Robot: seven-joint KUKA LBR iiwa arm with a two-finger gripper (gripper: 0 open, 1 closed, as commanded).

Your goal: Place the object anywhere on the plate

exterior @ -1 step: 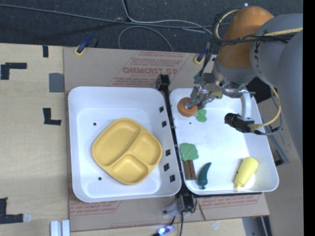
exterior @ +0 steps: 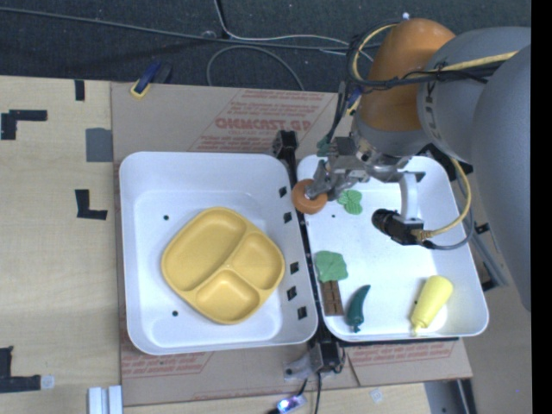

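cardboard covers the tabletop [exterior: 52, 171] under two white bins. left bin [exterior: 138, 179] carries the yellow plate [exterior: 222, 264] at its centre. at the plate's 2 o'clock, the pincer [exterior: 321, 188] is clamped on an orange object [exterior: 308, 197] over the divider.

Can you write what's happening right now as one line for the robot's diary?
claw: at left rim of right bin | orange toy: at claw tip, grip unclear | yellow plate: in left bin, nothing on it | step: placing not done
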